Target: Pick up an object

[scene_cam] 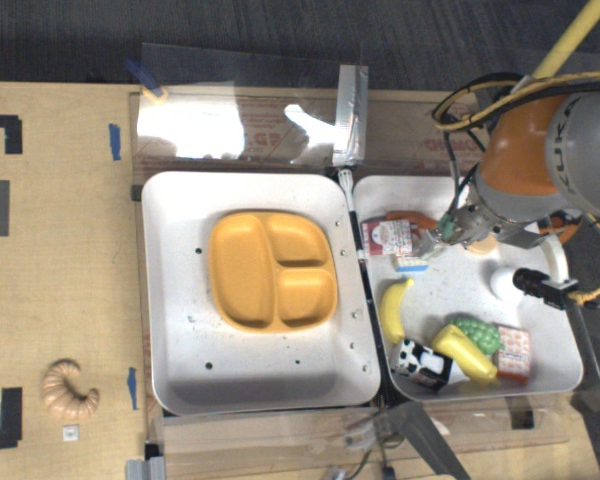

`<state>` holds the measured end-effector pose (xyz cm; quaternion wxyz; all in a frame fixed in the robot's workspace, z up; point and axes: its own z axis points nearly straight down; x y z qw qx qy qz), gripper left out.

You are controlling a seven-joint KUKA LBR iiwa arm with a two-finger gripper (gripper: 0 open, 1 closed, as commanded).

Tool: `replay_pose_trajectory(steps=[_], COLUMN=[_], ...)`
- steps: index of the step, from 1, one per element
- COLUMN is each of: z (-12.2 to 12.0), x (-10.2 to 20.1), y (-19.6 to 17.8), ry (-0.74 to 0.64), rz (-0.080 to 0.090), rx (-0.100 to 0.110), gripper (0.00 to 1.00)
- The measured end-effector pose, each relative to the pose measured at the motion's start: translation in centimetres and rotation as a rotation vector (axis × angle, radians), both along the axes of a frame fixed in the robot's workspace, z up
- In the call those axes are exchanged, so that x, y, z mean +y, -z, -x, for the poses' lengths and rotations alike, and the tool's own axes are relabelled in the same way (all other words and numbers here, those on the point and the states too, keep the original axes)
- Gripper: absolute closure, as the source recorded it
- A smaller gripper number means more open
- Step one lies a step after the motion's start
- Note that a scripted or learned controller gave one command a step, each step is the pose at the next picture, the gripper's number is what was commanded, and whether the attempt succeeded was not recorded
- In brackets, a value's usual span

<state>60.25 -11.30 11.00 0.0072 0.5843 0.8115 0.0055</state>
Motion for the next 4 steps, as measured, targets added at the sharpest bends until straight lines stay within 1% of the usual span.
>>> replay_pose_trajectory(steps=[1,2,3,4], z=[0.1,6.0,3.7,3.5], x=[0.0,-4.4,0.1,0.1], y=[0.1,2.1,2.2,1.1], ry=[0.000,-0.192,0.008,0.007], rz=[0.000,0.002,0.004,0.005], rx=[0.002,0.019,0.008,0.001], gripper=[0.00,0.00,0.00,1.00])
